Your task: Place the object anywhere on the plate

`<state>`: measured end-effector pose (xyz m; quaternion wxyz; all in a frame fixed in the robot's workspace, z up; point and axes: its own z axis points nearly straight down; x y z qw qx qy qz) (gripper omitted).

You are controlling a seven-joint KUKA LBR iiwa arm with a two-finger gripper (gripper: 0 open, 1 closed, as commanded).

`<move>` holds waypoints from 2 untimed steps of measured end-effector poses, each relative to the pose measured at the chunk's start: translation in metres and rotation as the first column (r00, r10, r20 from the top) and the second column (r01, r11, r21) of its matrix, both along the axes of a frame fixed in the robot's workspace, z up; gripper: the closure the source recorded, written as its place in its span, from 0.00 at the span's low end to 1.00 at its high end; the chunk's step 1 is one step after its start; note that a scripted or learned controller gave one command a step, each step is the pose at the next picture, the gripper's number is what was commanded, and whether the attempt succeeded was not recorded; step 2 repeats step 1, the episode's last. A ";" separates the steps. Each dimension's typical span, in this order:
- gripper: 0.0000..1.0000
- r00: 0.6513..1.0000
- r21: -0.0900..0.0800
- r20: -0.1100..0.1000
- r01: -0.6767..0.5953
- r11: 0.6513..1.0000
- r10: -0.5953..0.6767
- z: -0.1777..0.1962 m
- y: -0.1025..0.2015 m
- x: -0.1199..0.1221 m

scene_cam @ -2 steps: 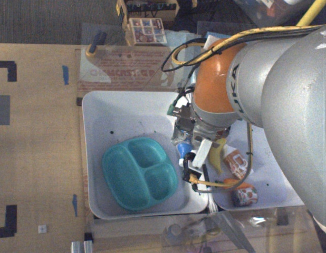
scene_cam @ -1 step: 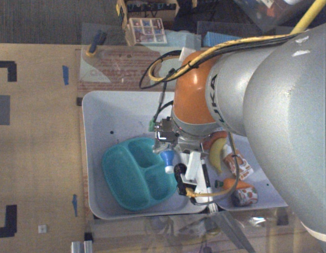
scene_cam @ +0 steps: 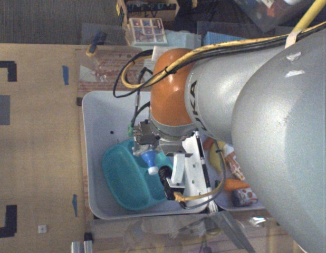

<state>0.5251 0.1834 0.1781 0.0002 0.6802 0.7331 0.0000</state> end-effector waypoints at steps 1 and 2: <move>0.00 1.000 0.000 0.000 0.000 1.000 0.000 0.000 0.000 0.000; 0.00 1.000 0.000 0.000 0.000 1.000 0.000 0.000 0.000 0.000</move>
